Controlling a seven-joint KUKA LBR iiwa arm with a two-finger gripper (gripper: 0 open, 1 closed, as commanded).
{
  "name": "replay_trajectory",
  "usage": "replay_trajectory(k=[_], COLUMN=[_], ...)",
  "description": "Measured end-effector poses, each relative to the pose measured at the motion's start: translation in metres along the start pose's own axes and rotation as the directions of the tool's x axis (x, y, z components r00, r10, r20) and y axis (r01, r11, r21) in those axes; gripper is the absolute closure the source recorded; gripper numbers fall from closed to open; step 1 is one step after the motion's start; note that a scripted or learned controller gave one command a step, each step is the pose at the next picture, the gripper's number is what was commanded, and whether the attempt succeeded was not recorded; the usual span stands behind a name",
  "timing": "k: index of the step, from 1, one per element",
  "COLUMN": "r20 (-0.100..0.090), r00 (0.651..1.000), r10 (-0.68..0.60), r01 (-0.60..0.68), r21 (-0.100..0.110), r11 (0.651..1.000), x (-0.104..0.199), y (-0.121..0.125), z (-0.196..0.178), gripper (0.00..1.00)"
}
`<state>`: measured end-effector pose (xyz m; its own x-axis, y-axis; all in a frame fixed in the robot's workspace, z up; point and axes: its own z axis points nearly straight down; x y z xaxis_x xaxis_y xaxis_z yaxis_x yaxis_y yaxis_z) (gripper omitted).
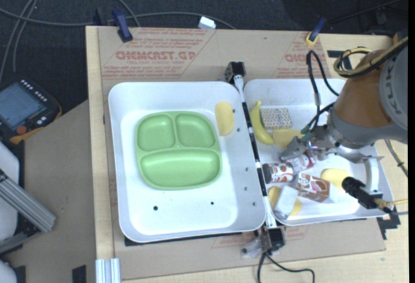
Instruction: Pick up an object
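Gripper: gripper (302,147) is low inside the right bin (373,207), in the middle of the pile; whether it is spread or pinched I cannot tell, and nothing is seen held.
Candidate objects: a red-and-white can (280,172) and a brown carton (314,187) lie just in front of the gripper, touching each other; a banana (260,128) leans along the bin's left wall, with a speckled sponge (276,118) just behind it.
Other pieces: a yellow lemon (335,176) sits near the right of the carton.
Risk, crowding: the pile is tight, so a close may likely catch two things or only an edge, and the lift could drop them.
Risk, shape: the can looks round and lying down; I judge it may roll away from a squeeze.
Left bin: left bin (123,145) holds a green divided tray (178,150) and a yellow piece (224,118) by its right wall.
Surface: both bins rest on a counter (155,48) topped with printed brown board.
Room: dark carpet (58,9) with cables beyond the counter.
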<state>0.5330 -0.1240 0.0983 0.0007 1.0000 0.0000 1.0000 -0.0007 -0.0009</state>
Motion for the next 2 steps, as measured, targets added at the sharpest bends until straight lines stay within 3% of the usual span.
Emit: replay_trajectory(k=[1,2], r20=[0.000,0.002], r00=[1.000,1.000], r10=[-0.002,-0.002], r01=[0.002,0.002], r21=[-0.002,-0.004], r11=[1.000,1.000], x=[0.0287,0.0284], y=[0.0361,0.0364], z=[0.0138,0.0039], gripper=[0.00,1.00])
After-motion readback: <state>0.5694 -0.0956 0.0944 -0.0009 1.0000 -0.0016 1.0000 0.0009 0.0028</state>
